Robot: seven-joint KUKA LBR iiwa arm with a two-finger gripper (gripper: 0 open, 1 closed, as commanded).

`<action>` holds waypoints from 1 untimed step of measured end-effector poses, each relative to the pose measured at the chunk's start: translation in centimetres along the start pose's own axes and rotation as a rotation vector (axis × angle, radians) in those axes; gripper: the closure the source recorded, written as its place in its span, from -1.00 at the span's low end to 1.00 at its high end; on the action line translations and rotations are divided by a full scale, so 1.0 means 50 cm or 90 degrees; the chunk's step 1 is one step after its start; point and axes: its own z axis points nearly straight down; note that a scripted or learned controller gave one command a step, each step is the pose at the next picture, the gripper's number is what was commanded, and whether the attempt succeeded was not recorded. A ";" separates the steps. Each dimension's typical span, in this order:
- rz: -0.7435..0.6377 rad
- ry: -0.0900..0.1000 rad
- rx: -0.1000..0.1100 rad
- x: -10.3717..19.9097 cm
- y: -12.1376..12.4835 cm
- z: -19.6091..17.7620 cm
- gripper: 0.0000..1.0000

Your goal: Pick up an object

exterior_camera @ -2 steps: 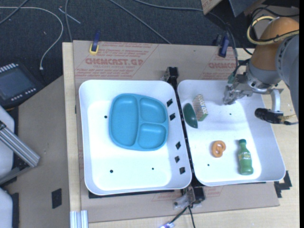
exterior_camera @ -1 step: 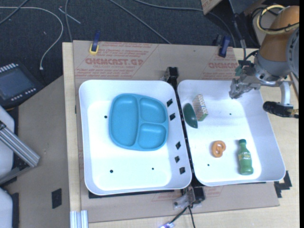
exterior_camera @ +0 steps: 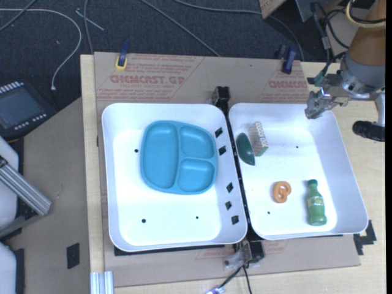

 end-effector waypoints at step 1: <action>0.000 0.001 0.003 0.000 0.002 -0.011 1.00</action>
